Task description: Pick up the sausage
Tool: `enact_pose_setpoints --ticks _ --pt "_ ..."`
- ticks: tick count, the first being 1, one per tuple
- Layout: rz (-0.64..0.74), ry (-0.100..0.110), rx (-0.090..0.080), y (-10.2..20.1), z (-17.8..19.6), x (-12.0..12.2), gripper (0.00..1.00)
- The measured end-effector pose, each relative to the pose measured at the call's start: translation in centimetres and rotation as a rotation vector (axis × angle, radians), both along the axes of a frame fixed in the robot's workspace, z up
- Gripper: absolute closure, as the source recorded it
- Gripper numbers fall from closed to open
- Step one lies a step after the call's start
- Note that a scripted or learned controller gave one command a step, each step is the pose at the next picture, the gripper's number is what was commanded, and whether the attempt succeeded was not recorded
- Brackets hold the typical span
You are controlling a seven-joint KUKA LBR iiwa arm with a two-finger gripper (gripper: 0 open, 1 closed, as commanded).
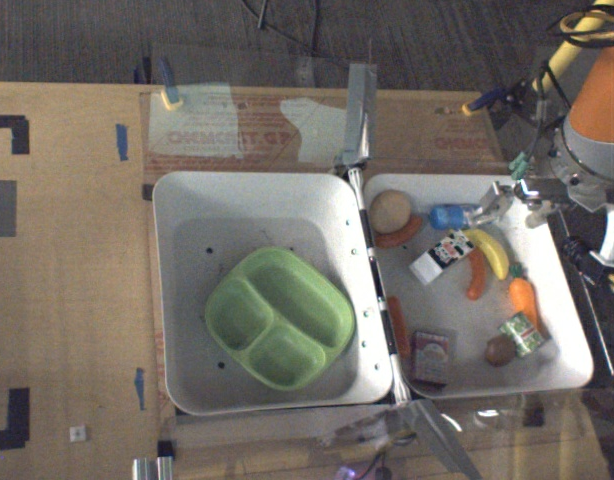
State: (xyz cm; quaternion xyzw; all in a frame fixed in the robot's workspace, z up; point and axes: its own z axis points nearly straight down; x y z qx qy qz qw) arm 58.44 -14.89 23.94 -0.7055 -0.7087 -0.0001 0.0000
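The task looked barely begun: nothing had been lifted. On the counter, the left shallow white bin [177, 268] carried a green three-compartment plastic plate [279, 316]. To its right, in the right shallow white bin [572, 353], the reddish-brown curved sausage [399, 232] lay at the upper-left corner, touching the lower edge of a tan round ball [390, 210]. Right of the sausage sat a small blue block [449, 215], then a white carton [440, 254] and a yellow banana [490, 253]. The metal two-finger gripper [505, 200] hung well right of the sausage, past the blue block, gripping nothing; how wide the jaws stood I could not tell. Reaching across and closing remained.
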Motion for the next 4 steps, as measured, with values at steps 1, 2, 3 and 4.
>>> enact_pose_setpoints --ticks 1,2,3,4 --pt "-0.057 0.000 0.000 -3.4 -12.1 -1.3 0.00" --pt "-0.075 -0.003 0.001 -2.3 -15.3 -3.9 0.00" --pt "0.062 -0.003 0.005 -3.6 -15.4 -3.2 0.00" --pt "0.056 -0.008 0.001 -4.0 -14.2 -3.1 1.00"
